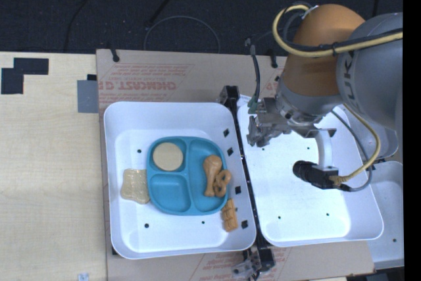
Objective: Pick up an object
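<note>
The gripper (262,135) is parked over the right bin (316,207) at about 10 o'clock; jaw state can't really be told. A blue tray (181,197) is sat in the left bin (131,122).

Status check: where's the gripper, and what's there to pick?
Gripper over right bin, near divider. Toy food on blue tray in left bin. Black camera mount beside arm.
</note>
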Robot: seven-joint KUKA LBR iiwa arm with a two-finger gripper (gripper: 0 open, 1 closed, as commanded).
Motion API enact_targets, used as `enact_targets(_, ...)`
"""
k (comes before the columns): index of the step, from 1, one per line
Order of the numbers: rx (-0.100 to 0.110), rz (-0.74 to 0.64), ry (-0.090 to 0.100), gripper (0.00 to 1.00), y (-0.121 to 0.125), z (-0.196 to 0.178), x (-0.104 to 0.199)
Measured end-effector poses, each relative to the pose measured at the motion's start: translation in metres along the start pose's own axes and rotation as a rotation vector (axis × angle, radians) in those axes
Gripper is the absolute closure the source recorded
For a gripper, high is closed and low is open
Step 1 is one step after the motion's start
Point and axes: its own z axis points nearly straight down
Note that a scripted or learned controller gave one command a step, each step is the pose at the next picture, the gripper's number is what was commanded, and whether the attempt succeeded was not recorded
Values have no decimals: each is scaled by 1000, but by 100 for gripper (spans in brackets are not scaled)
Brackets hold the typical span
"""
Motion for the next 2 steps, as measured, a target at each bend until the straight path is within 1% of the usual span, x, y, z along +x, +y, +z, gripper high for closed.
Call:
enact_targets(1,-2,-1,0,100,-1,-1,49)
enact_targets(2,1,0,-1,100,4,21,96)
